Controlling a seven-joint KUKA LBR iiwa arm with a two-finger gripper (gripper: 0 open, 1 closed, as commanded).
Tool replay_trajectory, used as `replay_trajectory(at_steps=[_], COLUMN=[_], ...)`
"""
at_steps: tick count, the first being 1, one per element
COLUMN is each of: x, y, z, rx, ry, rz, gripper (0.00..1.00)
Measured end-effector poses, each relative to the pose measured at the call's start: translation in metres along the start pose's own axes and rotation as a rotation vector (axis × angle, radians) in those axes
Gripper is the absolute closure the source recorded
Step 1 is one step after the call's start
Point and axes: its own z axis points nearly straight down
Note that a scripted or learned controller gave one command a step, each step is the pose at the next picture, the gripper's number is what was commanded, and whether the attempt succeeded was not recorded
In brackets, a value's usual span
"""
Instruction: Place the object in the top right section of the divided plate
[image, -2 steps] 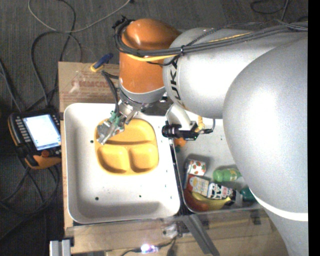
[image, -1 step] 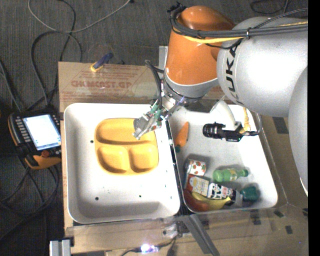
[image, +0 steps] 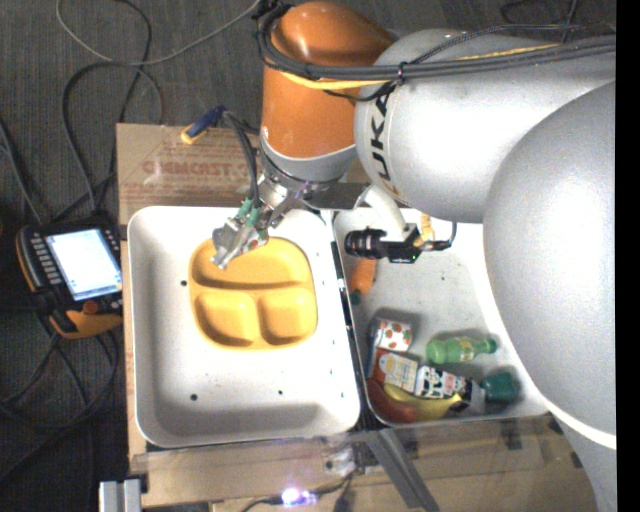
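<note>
Along the bottom of the frame, the front edge of the surface (image: 240, 462) is showing beneath two white bins. Lower right, the right bin (image: 455, 262) is holding a clutter of groceries: a small carton with a red picture (image: 392, 334), a black-and-white carton (image: 428, 381), a green bottle (image: 461, 349) and a banana (image: 420, 407) lying at the bottom, with an orange piece (image: 362, 274) sitting near the dividing wall. Left of centre, the left bin (image: 160, 330) is carrying the yellow divided plate (image: 256, 292), which is lying with two small sections toward the bottom of the frame and one wide section across its upper part. Just above that, the end effector (image: 232, 246) is hanging over the plate's upper left corner, and a small green-and-white object (image: 250, 218) is sitting up between its fingers, so it is looking clamped on that object, though the view is too small to be sure of the contact. Judging by this, the carrying step is under way and the placing is not yet done. The next move is calling for a shift toward the right of the frame, over the plate's upper right area, then a short descent and a release inside the rim. Farther up, the orange band (image: 310, 60) and the grey arm are crowding the top right, above a cardboard sheet (image: 185, 165).
</note>
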Motion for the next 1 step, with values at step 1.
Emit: replay_trajectory(at_steps=[1], x=[0.0147], y=[0.042], z=[0.0999], rx=[0.001], ry=[0.001], rz=[-0.083], gripper=[1.0])
